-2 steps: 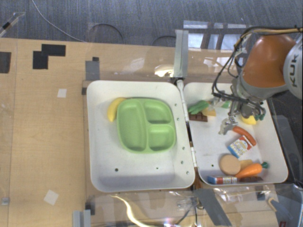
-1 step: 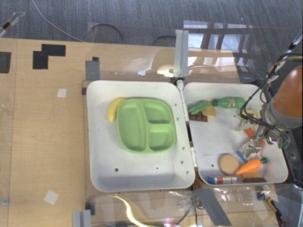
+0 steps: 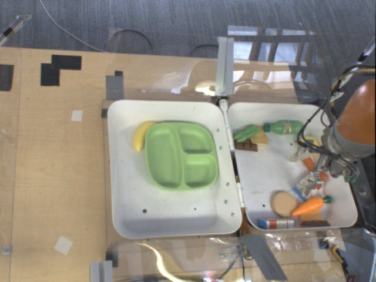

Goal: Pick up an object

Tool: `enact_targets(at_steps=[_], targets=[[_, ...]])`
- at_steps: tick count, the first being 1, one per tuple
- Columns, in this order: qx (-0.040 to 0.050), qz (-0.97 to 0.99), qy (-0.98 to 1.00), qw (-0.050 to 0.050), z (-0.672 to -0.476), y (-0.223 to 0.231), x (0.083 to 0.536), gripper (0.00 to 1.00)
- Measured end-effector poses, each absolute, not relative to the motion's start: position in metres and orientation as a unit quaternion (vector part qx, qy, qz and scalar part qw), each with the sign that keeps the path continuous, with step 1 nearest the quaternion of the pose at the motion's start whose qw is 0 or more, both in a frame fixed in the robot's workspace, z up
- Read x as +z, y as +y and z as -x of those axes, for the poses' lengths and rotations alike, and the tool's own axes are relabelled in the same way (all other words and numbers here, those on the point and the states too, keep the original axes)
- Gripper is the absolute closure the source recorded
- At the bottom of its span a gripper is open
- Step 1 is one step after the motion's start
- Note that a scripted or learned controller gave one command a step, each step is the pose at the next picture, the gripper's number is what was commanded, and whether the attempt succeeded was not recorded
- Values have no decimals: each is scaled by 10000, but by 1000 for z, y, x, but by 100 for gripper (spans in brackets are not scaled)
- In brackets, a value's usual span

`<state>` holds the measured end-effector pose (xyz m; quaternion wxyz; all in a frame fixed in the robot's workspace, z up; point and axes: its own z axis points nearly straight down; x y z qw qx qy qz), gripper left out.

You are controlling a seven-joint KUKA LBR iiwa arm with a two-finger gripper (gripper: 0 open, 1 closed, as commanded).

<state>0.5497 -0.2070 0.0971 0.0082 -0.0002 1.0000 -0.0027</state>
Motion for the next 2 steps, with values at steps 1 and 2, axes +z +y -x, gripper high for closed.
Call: enact_targets(at_steps=[1, 2], targets=[[-32, 77, 9999, 92, -552, -206, 97, 0], [-45, 54, 9998, 171, -539, -206, 97, 0]])
